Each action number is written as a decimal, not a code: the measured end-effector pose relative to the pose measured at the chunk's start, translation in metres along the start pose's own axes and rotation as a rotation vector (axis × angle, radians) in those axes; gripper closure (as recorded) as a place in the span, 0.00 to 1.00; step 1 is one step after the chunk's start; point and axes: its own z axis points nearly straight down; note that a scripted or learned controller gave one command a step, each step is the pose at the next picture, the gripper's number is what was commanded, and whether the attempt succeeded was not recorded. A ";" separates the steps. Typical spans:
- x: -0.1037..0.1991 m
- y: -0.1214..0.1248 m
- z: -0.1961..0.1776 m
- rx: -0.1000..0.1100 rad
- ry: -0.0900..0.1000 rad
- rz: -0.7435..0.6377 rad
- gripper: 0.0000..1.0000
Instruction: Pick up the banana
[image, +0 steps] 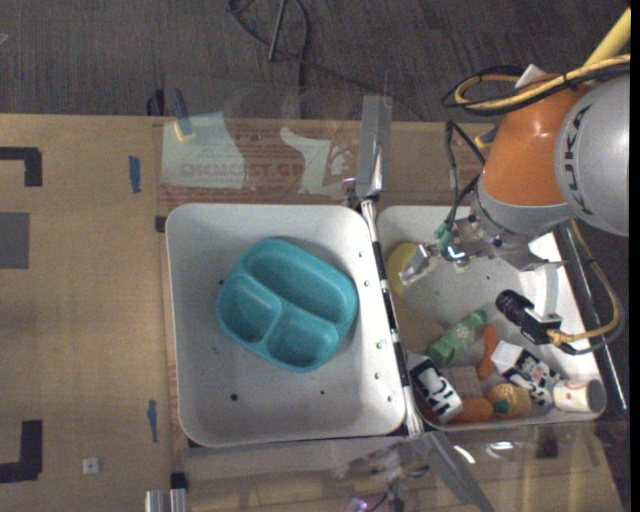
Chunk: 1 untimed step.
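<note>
The banana shows as a rounded yellow shape at the far left of the right bin, close against the wall between the two bins. My gripper reaches down from the grey arm with its orange band. Its tip is right at the banana's right side and covers part of it. I cannot make out whether the tip touches the fruit.
Near the right bin's front lie a green bottle, a carrot, an orange fruit, a black-and-white can and a paper cup. A teal divided plate sits in the left bin.
</note>
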 end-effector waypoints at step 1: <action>0.004 -0.041 -0.008 0.003 0.003 -0.157 0.00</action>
